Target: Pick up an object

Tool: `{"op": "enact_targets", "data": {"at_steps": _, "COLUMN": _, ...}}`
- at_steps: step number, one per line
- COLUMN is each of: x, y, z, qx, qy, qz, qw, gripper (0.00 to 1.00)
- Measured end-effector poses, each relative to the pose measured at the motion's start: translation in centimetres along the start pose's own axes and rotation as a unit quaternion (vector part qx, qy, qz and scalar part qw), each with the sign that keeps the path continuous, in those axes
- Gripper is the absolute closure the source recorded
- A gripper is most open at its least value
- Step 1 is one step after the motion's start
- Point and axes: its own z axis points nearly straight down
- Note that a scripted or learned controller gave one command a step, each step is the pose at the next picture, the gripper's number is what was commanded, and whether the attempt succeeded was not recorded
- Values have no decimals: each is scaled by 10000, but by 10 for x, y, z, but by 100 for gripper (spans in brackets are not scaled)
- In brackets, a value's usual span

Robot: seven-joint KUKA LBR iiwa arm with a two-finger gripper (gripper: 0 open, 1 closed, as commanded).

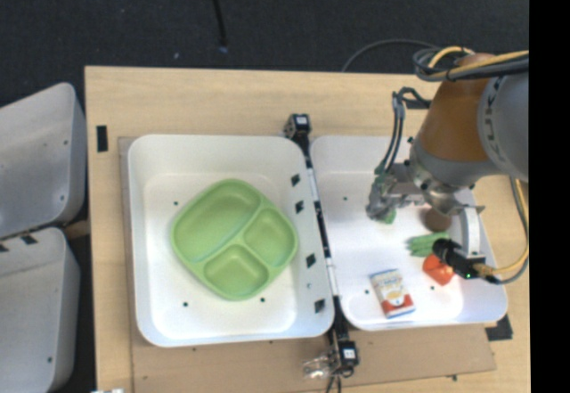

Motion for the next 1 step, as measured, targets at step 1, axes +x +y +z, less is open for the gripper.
{"op": "enact_targets", "data": {"at_steps": 1, "x": 4, "y": 7, "z": -47, "qx": -12, "qy": -1, "qz": -61, "qw": 10000, "gripper": 100}}
